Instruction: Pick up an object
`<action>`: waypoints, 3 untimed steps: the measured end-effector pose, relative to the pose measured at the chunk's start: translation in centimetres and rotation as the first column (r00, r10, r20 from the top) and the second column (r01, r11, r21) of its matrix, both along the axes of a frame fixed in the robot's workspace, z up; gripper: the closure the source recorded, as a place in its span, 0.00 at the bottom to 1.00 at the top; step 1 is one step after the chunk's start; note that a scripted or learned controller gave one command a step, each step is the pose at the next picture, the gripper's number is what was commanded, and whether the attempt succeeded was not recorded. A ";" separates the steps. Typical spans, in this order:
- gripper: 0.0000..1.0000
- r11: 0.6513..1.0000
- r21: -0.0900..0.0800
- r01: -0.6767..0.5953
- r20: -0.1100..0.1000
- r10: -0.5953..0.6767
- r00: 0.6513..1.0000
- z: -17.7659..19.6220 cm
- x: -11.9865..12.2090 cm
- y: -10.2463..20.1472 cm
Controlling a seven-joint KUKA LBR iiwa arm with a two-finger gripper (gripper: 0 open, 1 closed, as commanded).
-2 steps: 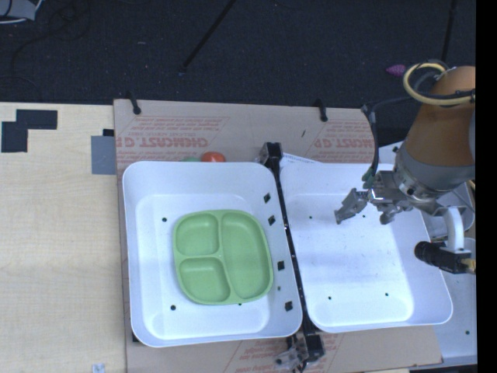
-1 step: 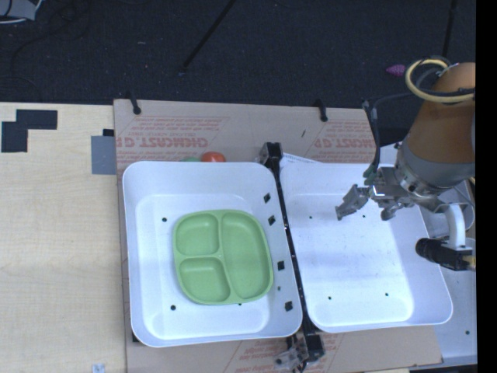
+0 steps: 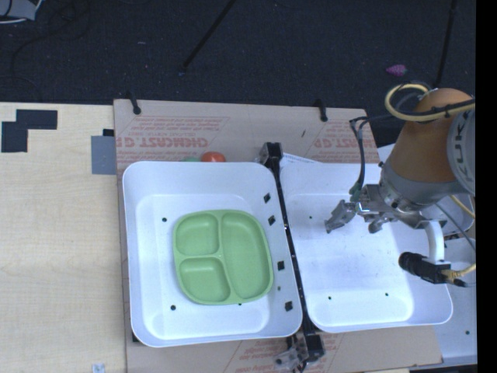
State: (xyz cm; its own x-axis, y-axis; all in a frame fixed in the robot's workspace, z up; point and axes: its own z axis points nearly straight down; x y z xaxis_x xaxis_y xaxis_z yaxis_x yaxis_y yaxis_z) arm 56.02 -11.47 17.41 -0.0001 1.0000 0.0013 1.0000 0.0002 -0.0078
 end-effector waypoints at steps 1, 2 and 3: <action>0.00 1.000 0.001 0.000 -0.002 0.000 1.000 -6.0 -0.4 1.0; 0.00 1.000 0.000 0.001 0.003 -0.001 1.000 -8.8 -0.5 1.1; 1.00 1.000 0.000 0.007 0.004 -0.007 1.000 -7.6 -0.4 1.0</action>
State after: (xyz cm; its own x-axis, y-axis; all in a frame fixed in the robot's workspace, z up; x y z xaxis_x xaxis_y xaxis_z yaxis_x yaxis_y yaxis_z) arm 55.58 -10.50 9.83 0.0070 1.0000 0.0011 1.0000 -0.0070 -0.0037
